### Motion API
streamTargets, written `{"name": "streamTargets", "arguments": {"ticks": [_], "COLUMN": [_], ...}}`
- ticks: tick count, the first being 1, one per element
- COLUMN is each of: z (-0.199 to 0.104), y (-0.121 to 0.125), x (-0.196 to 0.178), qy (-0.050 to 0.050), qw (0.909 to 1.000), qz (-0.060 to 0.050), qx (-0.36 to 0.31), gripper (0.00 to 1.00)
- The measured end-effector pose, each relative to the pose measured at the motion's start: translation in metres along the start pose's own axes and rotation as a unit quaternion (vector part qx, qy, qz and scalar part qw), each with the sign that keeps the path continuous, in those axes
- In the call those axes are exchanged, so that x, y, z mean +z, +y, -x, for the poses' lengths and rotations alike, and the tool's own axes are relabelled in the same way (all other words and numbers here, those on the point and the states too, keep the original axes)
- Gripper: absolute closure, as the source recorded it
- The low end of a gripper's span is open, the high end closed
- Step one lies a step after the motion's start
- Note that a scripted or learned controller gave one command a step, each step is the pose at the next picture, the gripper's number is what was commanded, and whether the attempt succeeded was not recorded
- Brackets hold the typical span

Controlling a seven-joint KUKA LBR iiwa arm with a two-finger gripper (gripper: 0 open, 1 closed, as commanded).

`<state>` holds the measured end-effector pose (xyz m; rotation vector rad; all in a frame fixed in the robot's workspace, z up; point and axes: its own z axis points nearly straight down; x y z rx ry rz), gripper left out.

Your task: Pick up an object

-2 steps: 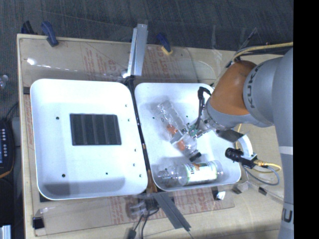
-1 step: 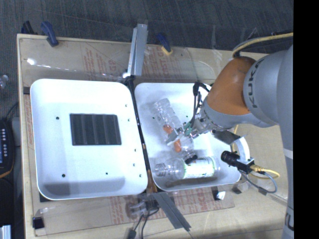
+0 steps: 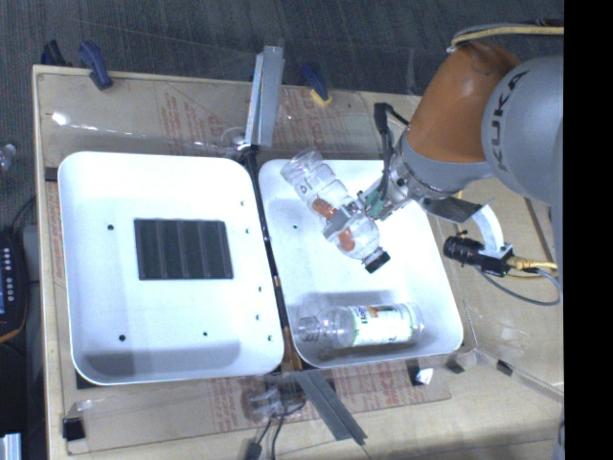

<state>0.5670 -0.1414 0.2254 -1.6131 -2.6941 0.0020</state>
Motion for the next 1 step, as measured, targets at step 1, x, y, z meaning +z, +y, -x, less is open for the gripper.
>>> {"name": "streamTargets", "arguments": {"ticks": [1], "z": [0.012], "y": [-0.0063], "x": [-0.1012], "qy": [-0.001], "qw": [0.9972], "qz": [0.001], "qx": [0.074], "gripper": [1.0]}}
